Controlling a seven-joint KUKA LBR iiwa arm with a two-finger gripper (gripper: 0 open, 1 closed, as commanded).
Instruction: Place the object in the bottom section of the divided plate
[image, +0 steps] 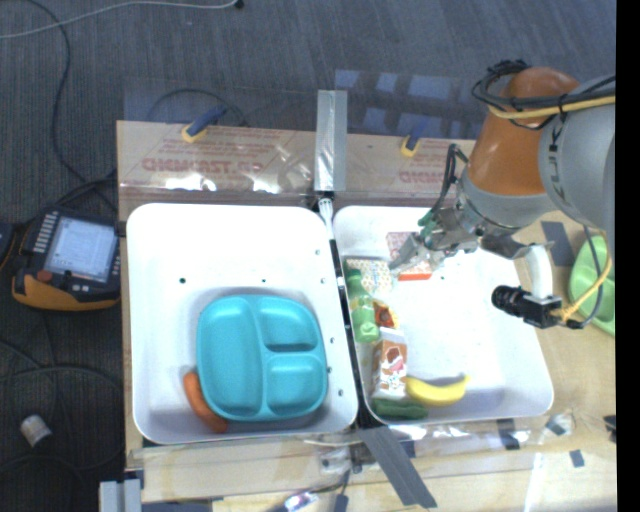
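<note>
The blue divided plate lies in the left bin, toward its front. An orange carrot-like piece rests against the plate's front-left edge. My gripper hangs over the back part of the right bin, just above a small red and white piece and beside a pinkish packet. A yellow banana lies at the front of the right bin, with a green cucumber before it.
Along the right bin's left wall sit a patterned packet, green toy pieces and a small carton. A metal divider stands behind the bins. A handheld pendant lies left of the bench.
</note>
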